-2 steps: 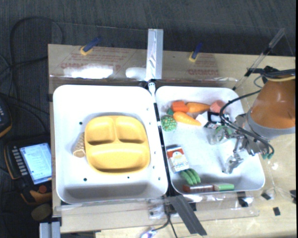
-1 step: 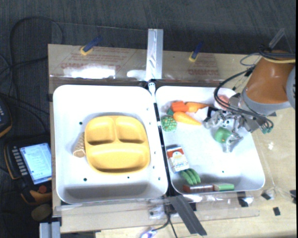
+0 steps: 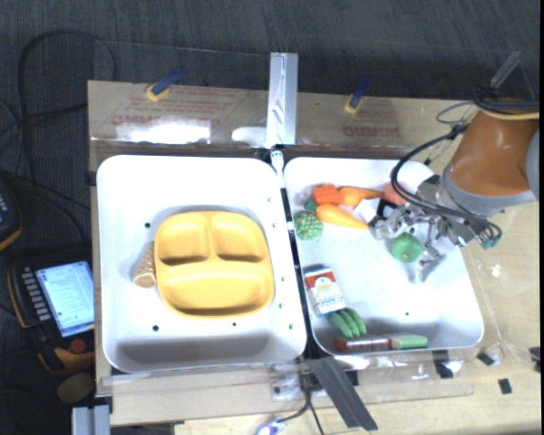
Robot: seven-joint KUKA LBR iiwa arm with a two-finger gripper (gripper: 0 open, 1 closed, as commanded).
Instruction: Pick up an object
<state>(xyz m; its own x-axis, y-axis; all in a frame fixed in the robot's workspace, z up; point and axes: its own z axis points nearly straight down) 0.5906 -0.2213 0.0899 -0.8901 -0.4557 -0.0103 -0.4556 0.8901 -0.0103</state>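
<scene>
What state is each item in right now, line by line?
hand: low over the right bin, a green round object at its tip
yellow tray: lying flat in the left bin
carrots: lying in the right bin
red carton: lying flat
green round object: at the hand, grip unclear

The grey arm [image 3: 490,157] reached in from the right, its orange band uppermost, and its pincer [image 3: 408,243] pointed down and leftward.

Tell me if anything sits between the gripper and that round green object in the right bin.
Nothing visible does. The gripper is right at the round green object, near the right bin's far right side. The carrots lie apart, to its left.
</scene>
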